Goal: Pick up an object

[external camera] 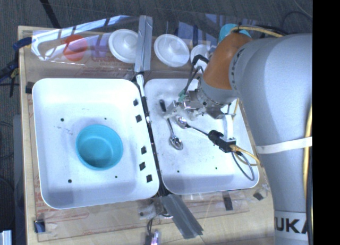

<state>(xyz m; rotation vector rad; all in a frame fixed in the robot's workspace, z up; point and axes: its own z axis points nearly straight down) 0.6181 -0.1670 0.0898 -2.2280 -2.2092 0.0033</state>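
A metal spoon (174,136) lies in the right bin (202,177), its bowl toward the front and its handle pointing back. A second shiny spoon-like piece (183,123) rests just right of that handle. My gripper (178,108) is down low in the right bin, directly over the back end of the spoon handle. Nothing shows as lifted. A blue bowl (99,146) sits upright in the middle of the left bin (48,185).
Two white round lids (124,44) (171,50) and an orange object (75,47) lie behind the bins. Between the bins runs a ridge with black clips (144,132). The grey arm (271,100) covers the right bin's right side.
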